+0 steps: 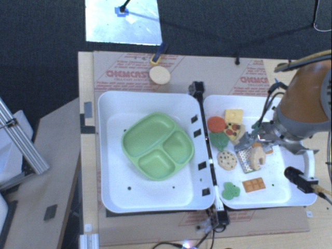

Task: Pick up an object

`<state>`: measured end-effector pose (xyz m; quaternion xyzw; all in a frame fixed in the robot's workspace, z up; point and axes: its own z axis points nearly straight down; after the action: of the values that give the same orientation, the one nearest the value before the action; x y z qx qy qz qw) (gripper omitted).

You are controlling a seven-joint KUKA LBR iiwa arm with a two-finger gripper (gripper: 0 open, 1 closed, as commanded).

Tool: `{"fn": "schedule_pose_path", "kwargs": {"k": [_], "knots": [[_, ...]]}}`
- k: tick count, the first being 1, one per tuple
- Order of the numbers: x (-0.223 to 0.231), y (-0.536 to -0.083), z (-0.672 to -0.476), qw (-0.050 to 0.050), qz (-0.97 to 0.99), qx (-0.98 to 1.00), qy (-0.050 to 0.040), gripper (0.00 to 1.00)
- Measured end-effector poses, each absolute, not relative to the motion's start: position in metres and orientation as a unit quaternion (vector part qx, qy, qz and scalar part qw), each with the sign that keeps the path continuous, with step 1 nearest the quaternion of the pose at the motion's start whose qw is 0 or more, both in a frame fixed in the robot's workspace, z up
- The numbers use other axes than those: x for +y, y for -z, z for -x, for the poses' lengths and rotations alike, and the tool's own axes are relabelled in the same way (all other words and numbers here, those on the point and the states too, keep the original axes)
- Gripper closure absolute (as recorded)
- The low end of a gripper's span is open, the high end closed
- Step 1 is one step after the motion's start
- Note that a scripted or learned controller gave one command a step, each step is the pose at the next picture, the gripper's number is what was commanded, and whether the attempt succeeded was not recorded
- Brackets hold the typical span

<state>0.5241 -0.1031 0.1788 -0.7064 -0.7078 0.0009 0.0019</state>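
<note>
Beside the cookie [226,160] in the right bin [290,196], the gripper [252,148] hangs low over a beige pastry [256,157], its grip impossible to judge.

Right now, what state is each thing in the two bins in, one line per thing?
Green tray: upright in left bin, compartments bare.
Cookie: flat in right bin.
Orange cracker: flat, apart from the others.
Tomato slice: flat, beside the cheese.
Hand: low over the right bin's pile.
</note>
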Motion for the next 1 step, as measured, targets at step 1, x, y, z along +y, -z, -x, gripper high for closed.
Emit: {"fn": "schedule_pose_path", "kwargs": {"k": [1], "knots": [[-0.1059, -0.1361, -0.5224, 0.001, 0.707, -0.707, -0.0007, 0.0]]}}
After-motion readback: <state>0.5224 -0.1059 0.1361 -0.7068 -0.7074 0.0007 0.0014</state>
